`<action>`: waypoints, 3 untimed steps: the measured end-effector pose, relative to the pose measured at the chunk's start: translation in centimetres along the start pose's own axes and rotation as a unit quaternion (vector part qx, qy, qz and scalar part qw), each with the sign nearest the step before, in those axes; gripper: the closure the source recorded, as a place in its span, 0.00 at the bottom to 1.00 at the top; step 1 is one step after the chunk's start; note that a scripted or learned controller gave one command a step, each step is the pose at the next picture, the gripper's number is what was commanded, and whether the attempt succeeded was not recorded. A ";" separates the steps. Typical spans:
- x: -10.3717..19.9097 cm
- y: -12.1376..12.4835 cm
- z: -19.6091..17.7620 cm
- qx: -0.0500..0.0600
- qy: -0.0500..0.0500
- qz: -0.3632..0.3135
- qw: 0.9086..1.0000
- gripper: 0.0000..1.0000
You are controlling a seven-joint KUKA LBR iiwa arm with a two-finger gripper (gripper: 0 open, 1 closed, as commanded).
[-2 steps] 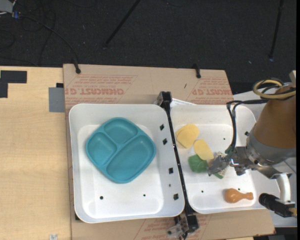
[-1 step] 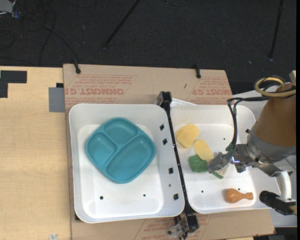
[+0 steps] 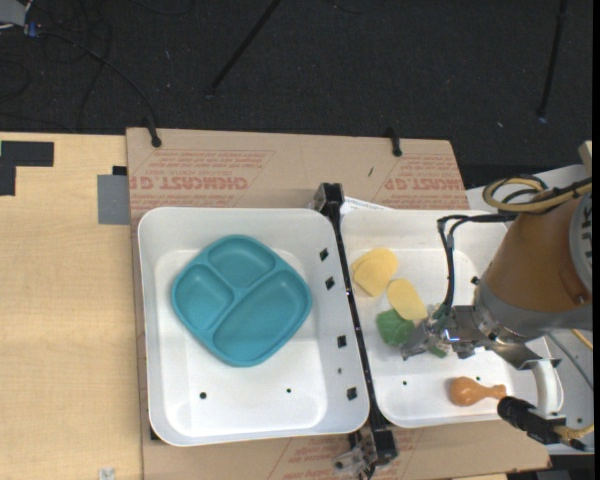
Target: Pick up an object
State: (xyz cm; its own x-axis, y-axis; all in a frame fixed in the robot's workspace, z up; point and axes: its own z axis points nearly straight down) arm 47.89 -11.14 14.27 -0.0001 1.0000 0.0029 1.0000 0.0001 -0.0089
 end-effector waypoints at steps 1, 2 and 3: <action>0.1 -0.2 5.4 0.000 0.000 0.000 1.000 0.00; -0.1 -0.1 4.1 -0.001 0.000 0.003 1.000 1.00; 0.3 0.2 -2.0 -0.005 -0.001 -0.001 1.000 1.00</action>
State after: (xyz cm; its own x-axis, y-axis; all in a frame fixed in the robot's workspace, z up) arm 48.13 -10.83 16.29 -0.0018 1.0000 0.0003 1.0000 0.0018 0.0020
